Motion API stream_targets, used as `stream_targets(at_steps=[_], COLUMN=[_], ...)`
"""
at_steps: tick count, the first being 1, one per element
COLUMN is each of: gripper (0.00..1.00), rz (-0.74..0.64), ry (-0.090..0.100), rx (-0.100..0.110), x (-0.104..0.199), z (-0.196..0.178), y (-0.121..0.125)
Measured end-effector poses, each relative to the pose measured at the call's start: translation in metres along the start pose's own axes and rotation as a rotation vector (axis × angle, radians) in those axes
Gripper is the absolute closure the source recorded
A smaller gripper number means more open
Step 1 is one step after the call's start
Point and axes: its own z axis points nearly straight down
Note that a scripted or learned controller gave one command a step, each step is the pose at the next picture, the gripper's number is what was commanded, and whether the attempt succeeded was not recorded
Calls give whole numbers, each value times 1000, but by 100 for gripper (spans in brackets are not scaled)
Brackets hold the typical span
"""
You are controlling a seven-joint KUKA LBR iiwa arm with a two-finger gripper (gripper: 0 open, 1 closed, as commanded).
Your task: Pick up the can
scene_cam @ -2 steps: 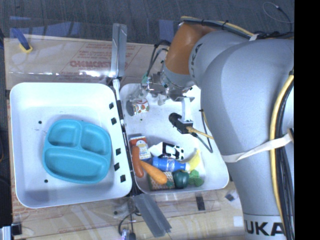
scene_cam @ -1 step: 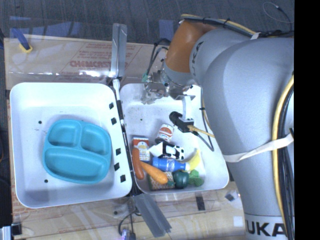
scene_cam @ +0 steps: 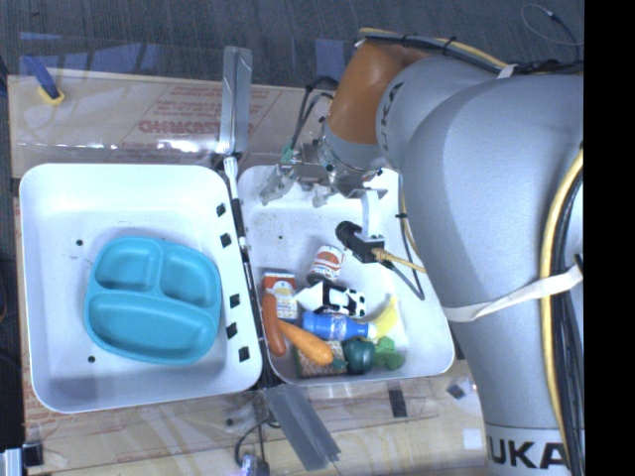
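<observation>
Can (scene_cam: 324,264) sits about midway down the right bin (scene_cam: 278,228), at the far edge of the clutter, with the orange carton (scene_cam: 281,296) just beside it on the near left and the black-and-white cow toy (scene_cam: 342,300) on its near side. We note the gripper (scene_cam: 316,184) at the far end of that bin, so the can lies toward the near side of it, hardly offset left or right; whether the gripper is spread or closed we cannot tell. We judge the can tilted, top facing far, long axis roughly near-to-far, though it is too small to be sure.
</observation>
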Motion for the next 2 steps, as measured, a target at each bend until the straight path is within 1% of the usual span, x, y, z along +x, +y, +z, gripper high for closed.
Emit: stream_targets(at_steps=[1,2], gripper=[0,0], rz=[-267,-157], ry=[0,-1], rx=[33,31], x=[-36,-80], z=[23,24], y=[-52,-96])
